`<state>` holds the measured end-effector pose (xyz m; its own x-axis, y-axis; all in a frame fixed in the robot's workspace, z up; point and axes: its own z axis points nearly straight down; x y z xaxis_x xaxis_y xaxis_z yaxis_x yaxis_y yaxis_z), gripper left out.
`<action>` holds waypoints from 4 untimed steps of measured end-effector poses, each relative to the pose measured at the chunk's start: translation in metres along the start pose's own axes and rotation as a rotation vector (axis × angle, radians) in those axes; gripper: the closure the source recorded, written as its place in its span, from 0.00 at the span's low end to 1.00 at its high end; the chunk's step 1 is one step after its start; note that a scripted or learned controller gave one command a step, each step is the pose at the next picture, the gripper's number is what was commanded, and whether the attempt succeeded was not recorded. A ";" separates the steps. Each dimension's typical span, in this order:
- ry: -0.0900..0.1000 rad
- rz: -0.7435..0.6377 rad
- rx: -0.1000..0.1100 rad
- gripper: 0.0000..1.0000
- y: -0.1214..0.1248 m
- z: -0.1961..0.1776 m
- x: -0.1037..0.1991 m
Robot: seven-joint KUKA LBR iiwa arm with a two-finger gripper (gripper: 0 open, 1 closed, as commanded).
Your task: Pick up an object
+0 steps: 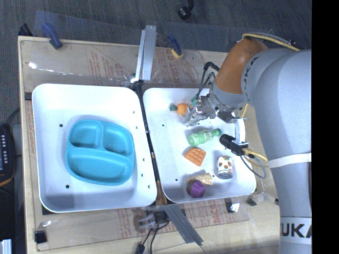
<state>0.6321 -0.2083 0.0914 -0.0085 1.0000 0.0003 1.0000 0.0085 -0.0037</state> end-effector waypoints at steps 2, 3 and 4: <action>0.000 0.000 -0.001 0.00 -0.040 0.000 0.001; -0.001 -0.003 -0.001 1.00 -0.040 -0.011 0.001; -0.001 -0.003 -0.001 0.00 -0.040 -0.011 0.001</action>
<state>0.5922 -0.2079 0.1023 -0.0115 0.9999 -0.0008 0.9999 0.0115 -0.0024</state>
